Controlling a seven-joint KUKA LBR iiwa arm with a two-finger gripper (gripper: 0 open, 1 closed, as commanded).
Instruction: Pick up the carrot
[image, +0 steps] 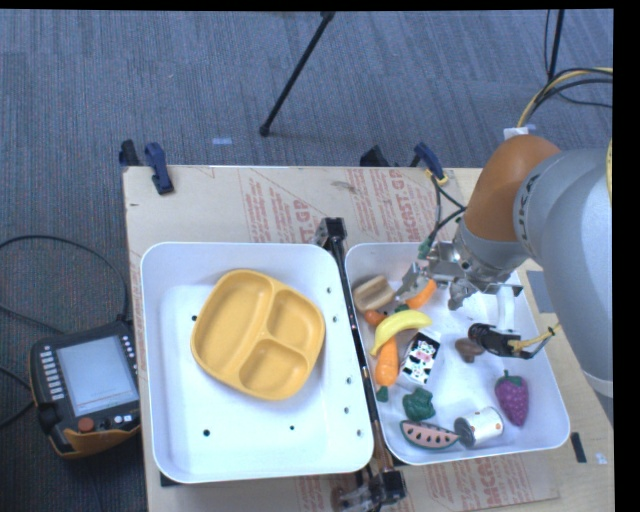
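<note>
**Carrot lies by the right bin's left wall, gripper low over the bin's far half**

Nearest the camera, a watermelon slice (429, 434) rests against the right bin's (556, 420) near edge, with a small white-and-red can (481, 427) just beside it and a purple strawberry-shaped toy (512, 398) toward the right wall. Further in sit a green broccoli piece (418, 403) and a cow-patterned carton (420, 359).

The carrot (386, 363) lies along the left wall of that bin, its upper end tucked under a banana (399, 327) that crosses it. Another orange piece (423, 294) shows beside the gripper; its shape is hard to make out. A brown bread-like item (372, 292) sits toward the far left corner.

The gripper (440, 285) hangs low over the bin's far half, apart from the carrot. The arm's bulk covers much of it, so I cannot tell whether it is spread or closed.

The left bin (170, 420) holds a yellow divided plate (259, 333).
</note>
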